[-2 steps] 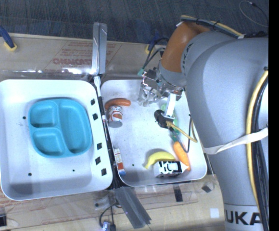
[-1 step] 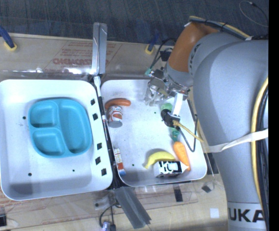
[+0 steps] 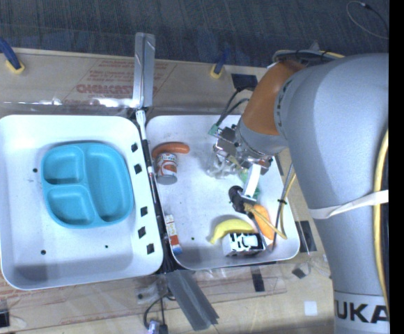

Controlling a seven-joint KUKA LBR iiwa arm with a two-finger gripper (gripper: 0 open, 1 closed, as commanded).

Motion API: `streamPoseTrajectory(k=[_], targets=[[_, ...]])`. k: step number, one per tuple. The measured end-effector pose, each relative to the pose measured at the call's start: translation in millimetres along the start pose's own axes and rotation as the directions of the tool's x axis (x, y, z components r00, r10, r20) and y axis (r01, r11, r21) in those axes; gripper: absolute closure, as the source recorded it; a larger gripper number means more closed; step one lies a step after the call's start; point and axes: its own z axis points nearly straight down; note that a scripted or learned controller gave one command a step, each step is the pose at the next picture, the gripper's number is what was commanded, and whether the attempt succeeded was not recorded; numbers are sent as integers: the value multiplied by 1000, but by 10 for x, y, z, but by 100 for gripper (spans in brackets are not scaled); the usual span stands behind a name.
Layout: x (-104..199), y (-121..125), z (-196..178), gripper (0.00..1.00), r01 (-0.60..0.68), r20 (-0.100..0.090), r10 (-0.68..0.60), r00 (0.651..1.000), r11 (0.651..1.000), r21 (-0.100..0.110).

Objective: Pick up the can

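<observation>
One blue tray (image 3: 87,184) lies in the left bin (image 3: 14,207). In the right bin (image 3: 195,245), one can (image 3: 166,168) stands near the left wall, just below one sausage (image 3: 171,147), which a descent might snag. The end effector (image 3: 224,164) hovers apart; whether it is open, I cannot tell. One banana (image 3: 231,227) lies below.

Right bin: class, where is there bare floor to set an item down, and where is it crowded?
In the right bin, bare floor lies between the can and the banana, toward the near-left wall. The near-right corner, with banana and carrot, is crowded, as is the area under the gripper.
</observation>
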Motion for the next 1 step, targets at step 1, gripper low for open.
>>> streamPoseTrajectory(k=[1], targets=[[9, -3, -98, 100, 5, 0, -5, 1000, 1000, 3]])
